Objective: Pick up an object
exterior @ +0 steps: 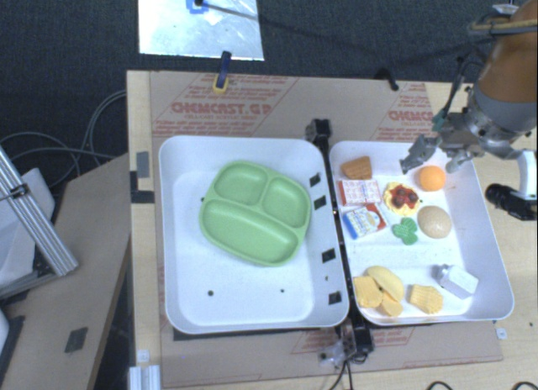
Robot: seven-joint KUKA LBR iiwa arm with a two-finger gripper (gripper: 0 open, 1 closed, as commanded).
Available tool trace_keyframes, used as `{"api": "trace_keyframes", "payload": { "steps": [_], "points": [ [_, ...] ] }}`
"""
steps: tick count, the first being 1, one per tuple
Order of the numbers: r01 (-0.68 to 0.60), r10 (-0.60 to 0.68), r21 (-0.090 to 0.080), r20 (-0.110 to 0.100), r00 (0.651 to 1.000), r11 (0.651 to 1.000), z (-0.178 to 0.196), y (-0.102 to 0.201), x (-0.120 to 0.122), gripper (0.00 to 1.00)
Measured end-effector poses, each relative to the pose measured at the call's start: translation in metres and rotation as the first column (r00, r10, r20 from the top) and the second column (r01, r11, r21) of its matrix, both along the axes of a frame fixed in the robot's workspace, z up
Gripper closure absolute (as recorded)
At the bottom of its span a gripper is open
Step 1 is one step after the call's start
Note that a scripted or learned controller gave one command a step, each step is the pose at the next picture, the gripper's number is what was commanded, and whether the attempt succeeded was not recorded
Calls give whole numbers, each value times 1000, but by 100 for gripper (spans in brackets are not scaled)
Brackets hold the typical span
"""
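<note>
Over the far right corner of the right bin (pixel 496 283), the claw (pixel 437 155) hangs with its two fingers spread, nothing between them. An orange ball (pixel 431 178) lies just below and between the fingertips, nearest of all the items and the likeliest target. It is round, so no long axis constrains the wrist angle; a short straight descent should bracket it. A red-and-yellow toy (pixel 402 198) sits just to its left and a beige egg (pixel 435 221) just nearer the camera, close enough to be nudged. A green divided plate (pixel 255 212) lies in the left bin (pixel 181 296).
</note>
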State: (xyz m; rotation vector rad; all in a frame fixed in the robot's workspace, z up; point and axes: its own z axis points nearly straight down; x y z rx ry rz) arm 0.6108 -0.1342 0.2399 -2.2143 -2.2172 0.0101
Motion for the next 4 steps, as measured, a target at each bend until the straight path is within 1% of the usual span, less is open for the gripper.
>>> {"api": "trace_keyframes", "payload": {
  "steps": [1, 2, 3, 4],
  "points": [
    [-2, 2, -1, 12, 1000, 1000, 7, 0, 2, 0],
    [-3, 3, -1, 8, 1000, 1000, -52, 4, 10, 0],
    [0, 0, -1, 8, 1000, 1000, -114, 0, 9, 0],
    [1, -1, -3, 22, 1000, 1000, -139, -1, 13, 0]
  ]
}}
